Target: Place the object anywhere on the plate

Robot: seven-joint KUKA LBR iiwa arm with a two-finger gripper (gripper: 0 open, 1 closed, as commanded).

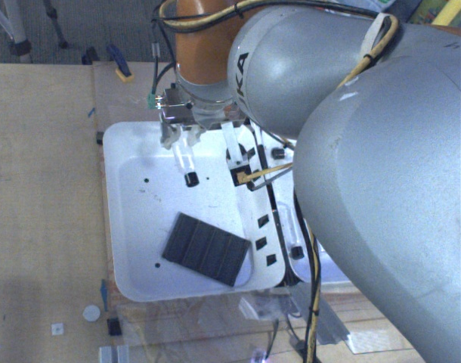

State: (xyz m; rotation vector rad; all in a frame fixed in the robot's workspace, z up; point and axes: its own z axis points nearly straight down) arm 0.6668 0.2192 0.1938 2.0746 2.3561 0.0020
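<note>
Over the left bin's far edge, the gripper [208, 157] hangs with fingers spread and nothing between them.
Near the bin [128, 165]'s front edge lies a dark ribbed slab [206, 249], flat and well apart from the fingers, probably the plate; no separate object to place can be made out.

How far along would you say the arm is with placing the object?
Nothing looks done yet. The dark ribbed slab lies flat near the front of the left bin, apart from the gripper. The gripper hangs over the bin's back half with nothing between its fingers. I can make out no plate, so pick-up and placing remain.
</note>
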